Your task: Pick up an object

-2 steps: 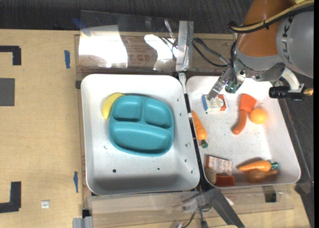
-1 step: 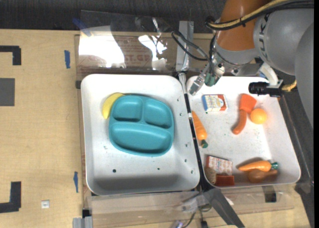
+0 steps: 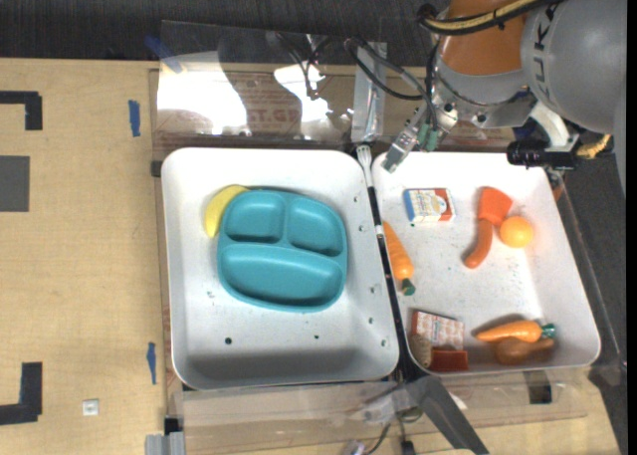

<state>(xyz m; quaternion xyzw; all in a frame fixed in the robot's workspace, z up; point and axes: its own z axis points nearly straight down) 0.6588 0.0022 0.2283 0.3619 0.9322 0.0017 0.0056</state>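
Note:
The right bin (image 3: 557,274) holds several toy foods. A small white and orange carton (image 3: 428,206) lies near its back, a carrot (image 3: 398,254) rests along its left wall, and an orange ball (image 3: 516,232) sits beside a bent orange-red piece (image 3: 483,229). Near the front are a second carrot (image 3: 513,331) with a brown item (image 3: 518,349) under it, and a red and white packet (image 3: 438,334). My gripper (image 3: 400,152) hangs over the back left corner of this bin, above and left of the carton, with nothing seen in it.
In the left bin (image 3: 189,244) a teal divided plate (image 3: 284,249) lies over a yellow item (image 3: 219,206). The ridge where the bins meet (image 3: 383,284) runs below the gripper. The grey arm (image 3: 557,35) fills the upper right.

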